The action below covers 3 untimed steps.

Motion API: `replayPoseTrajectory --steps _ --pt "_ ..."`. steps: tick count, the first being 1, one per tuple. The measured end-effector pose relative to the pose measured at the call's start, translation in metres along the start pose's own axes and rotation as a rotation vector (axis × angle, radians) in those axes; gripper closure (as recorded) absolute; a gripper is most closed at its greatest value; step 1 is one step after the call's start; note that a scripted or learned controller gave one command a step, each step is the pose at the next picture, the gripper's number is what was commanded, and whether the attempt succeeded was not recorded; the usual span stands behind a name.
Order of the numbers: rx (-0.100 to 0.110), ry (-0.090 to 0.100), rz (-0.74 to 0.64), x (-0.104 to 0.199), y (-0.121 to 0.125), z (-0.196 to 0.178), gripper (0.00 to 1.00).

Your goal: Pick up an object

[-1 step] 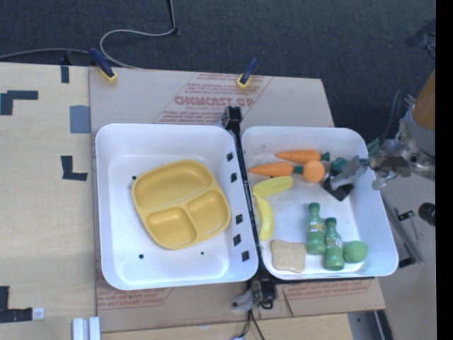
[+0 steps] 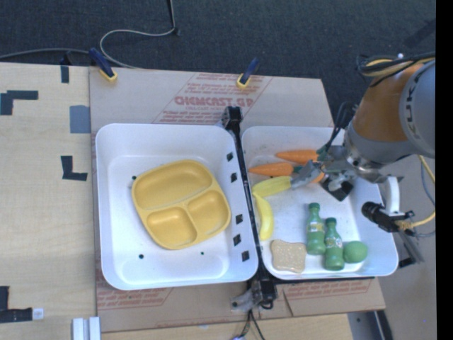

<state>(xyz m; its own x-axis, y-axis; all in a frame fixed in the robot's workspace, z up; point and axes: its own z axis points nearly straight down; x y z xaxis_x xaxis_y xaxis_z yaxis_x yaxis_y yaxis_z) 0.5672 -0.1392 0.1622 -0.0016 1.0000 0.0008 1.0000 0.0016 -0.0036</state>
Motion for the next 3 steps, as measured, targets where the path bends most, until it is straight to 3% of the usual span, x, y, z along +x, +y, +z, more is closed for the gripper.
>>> replayPoseTrajectory --steps 1,2,3 --pt "0.005 -0.003 0.002 -0.008 0.101 0.074 0.00" --pt "0.006 -0.003 0.001 -0.008 0.101 0.074 0.00" --pt "-0.005 -0.003 0.002 -0.027 0.012 0.076 0.00"
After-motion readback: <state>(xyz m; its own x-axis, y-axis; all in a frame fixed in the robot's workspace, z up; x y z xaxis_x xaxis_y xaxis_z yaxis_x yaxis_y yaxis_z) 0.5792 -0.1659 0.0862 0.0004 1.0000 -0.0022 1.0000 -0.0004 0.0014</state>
